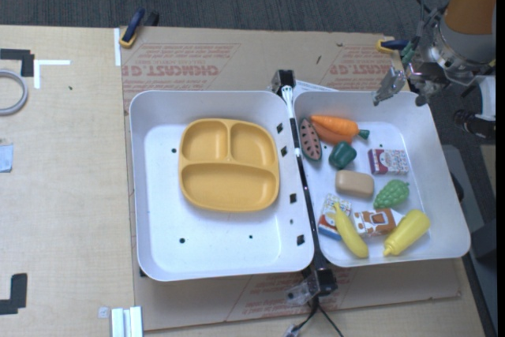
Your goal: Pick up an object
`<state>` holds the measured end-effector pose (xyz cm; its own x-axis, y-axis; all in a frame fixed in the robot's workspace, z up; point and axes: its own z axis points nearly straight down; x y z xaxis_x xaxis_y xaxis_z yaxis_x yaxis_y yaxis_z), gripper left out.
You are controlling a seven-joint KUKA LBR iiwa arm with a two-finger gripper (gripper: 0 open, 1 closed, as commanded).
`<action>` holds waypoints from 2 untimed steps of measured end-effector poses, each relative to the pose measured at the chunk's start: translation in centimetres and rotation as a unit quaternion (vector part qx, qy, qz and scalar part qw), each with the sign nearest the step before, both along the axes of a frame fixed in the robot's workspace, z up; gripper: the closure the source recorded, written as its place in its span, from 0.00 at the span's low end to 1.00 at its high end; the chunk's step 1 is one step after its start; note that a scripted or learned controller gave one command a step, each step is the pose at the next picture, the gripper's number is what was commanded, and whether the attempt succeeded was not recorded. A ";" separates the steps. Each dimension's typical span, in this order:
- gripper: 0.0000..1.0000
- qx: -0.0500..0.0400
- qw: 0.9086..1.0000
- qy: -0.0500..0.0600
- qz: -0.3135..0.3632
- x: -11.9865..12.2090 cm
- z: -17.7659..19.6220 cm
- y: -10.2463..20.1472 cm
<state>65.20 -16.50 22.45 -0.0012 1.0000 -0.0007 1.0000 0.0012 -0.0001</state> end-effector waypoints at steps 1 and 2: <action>0.00 0.000 0.998 0.000 0.058 0.7 -13.2 4.0; 1.00 0.000 0.998 0.002 0.059 0.6 -12.3 4.0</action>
